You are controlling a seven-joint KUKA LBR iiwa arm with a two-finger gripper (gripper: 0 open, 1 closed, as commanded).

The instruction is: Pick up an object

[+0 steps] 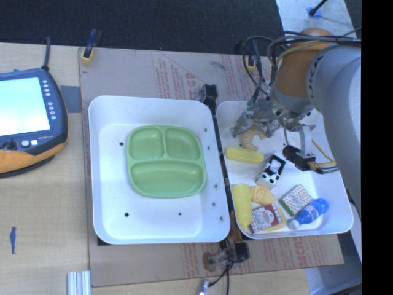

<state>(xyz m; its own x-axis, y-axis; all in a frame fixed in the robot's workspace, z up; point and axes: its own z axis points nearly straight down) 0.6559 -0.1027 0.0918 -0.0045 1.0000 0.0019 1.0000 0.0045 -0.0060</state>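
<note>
I saw the gripper [250,129] low in the right white bin [344,220], just above the tan croissant-shaped toy [249,140]; fingers' state unclear

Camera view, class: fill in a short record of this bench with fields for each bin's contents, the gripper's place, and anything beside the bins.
left bin: a green divided plate
right bin: yellow corn, black-and-white toy cow, blue-capped bottle, small printed packets
gripper: low over the right bin's far end, by a tan item
grip: cannot tell
beside the bins: control pendant on the bench's left
</note>
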